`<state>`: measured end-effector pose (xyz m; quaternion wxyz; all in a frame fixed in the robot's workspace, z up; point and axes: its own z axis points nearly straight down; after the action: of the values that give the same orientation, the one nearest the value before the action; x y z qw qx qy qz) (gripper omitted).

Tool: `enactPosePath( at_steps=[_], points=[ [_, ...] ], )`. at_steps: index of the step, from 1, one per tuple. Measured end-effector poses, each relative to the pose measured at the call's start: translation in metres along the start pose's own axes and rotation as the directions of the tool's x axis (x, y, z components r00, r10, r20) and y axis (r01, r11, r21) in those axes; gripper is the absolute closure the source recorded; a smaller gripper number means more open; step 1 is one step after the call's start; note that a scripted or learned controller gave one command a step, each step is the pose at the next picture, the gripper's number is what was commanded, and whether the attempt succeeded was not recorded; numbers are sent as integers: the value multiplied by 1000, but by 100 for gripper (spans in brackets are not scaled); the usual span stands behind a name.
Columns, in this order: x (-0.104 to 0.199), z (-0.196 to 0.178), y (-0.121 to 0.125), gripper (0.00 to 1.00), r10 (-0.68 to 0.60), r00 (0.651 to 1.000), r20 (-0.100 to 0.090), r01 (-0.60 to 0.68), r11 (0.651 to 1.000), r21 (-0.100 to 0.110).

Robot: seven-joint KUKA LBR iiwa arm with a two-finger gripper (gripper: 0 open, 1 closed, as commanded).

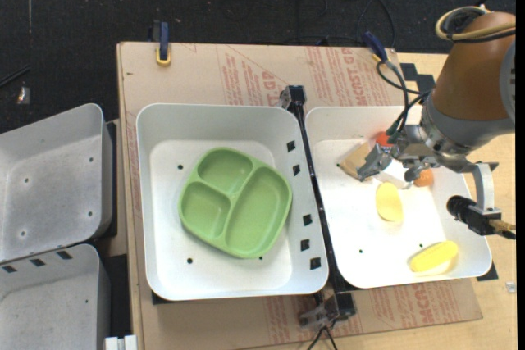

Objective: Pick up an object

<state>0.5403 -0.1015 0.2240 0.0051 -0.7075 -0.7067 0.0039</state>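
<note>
The robot arm (472, 86) lowers its gripper (379, 162) into the right bin (344, 123), near the far edge beside a tan block (354, 159); whether the jaws are closed cannot be told. A yellow piece (389, 203) lies mid-bin, another (433, 257) by the near right corner, both free for picking, while a green divided plate (236, 202) fills the left bin (156, 135)

bench (213, 65) (brown board top) | 2 white bins side by side: L bin (156, 176), R bin (459, 275)

The arm (474, 86) reaches in from the right, its orange band uppermost and the grey wrist below it, leaning over the right bin (480, 270) near that bin's far right corner. The gripper (379, 162) points left and downward, low over the bin's far half.
</note>
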Motion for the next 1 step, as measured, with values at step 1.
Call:
enactPosePath(
  at_steps=[1],
  points=[
    [0,-6,2,0,-2,1000,2,2,1000,-12]
  ],
)
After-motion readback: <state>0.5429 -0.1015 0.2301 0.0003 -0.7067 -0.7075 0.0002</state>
